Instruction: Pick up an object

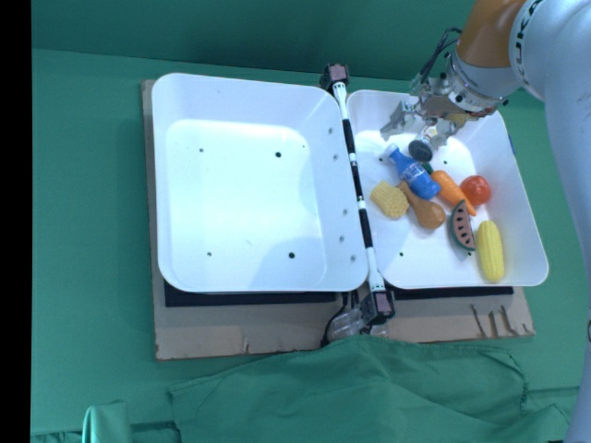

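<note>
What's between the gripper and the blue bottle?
Nothing visible. The gripper hangs above the right bin, just over the blue bottle and its cap end. The carrot and the tomato lie off to the side.

A flat brown cardboard sheet [231, 340] is laid under both bins on the green cloth-covered bench [83, 201]. A rumpled green fabric fold [369, 395] is seen at the near edge, overlapping the cardboard's front w/ creases.
</note>
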`<state>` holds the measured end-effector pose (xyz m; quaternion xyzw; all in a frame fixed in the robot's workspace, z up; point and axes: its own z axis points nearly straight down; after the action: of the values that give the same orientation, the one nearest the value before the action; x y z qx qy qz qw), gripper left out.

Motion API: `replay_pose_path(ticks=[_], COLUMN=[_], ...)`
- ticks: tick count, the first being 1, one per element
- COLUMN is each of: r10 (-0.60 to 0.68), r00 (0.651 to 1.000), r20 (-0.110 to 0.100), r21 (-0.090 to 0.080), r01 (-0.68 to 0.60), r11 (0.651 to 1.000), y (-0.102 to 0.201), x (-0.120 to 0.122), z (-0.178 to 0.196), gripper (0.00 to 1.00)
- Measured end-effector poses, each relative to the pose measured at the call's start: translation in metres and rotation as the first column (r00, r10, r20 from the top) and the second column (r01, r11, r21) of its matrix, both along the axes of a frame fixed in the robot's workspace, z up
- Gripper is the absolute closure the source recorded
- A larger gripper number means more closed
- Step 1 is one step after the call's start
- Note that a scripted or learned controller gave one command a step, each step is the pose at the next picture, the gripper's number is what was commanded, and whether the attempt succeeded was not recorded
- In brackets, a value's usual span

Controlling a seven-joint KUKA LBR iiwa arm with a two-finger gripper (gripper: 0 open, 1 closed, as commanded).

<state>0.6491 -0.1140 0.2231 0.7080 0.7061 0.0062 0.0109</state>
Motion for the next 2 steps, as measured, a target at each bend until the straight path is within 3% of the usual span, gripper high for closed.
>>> replay_pose_path(ticks=[1,2], r10=[-0.003,0.0], r00=[1.0,1.0], r20=[0.011,-0.014], r21=[-0.006,0.005], r01=[0.003,0.0], r11=[1.0,1.0], y=[-0.002,-0.002], x=[0.002,0.01], z=[0.014,0.062], gripper=[1.0,1.0])
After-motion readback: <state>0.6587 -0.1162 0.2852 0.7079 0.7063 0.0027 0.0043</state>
